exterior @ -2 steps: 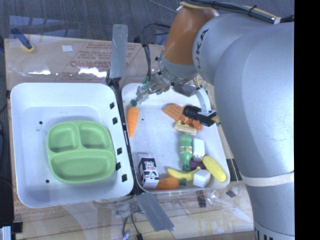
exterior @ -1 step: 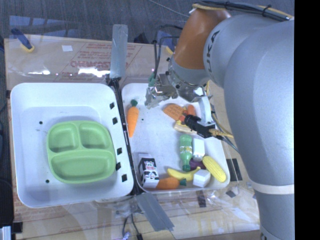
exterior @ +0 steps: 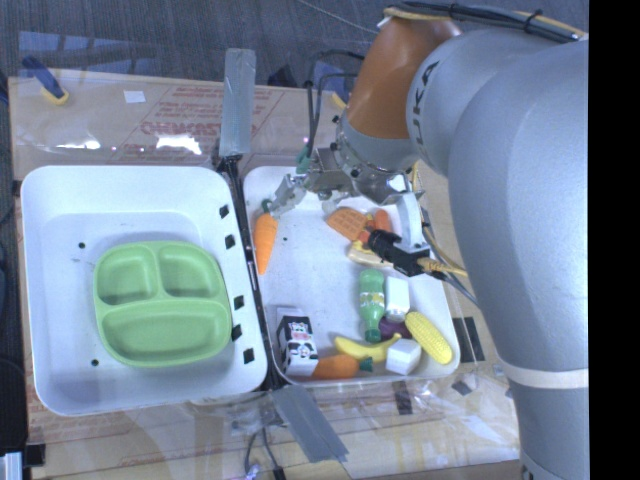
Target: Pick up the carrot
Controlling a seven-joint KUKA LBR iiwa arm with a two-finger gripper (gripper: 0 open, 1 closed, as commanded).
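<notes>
Nearest the camera, the front corner of the right bin [exterior: 445,368] is crowded: a small milk carton [exterior: 296,343], an orange piece [exterior: 336,366], a banana [exterior: 366,348], a white block [exterior: 403,358] and a corn cob [exterior: 428,336] lie packed together, with a green bottle [exterior: 371,303] just behind them. The left bin [exterior: 50,218] beside it bears a green divided plate [exterior: 160,303].

Further back, the carrot [exterior: 264,240] lies alone along the right bin's left wall, its thick end toward the back and its tip pointing forward, well apart from the clutter. The gripper [exterior: 283,197] hangs just above and behind its thick end, one light finger [exterior: 291,190] showing; nothing sits between the fingers, and how far they are spread cannot be made out here.

The step in hand looks like the final approach. To do it well, the gripper should shift slightly forward so it centres over the carrot's thicker half, turn its fingers across the carrot's length, and descend with room left on the wall side, since a finger catching the bin wall would likely spoil the grasp. Behind it, orange food pieces [exterior: 352,221] rest under the wrist.
</notes>
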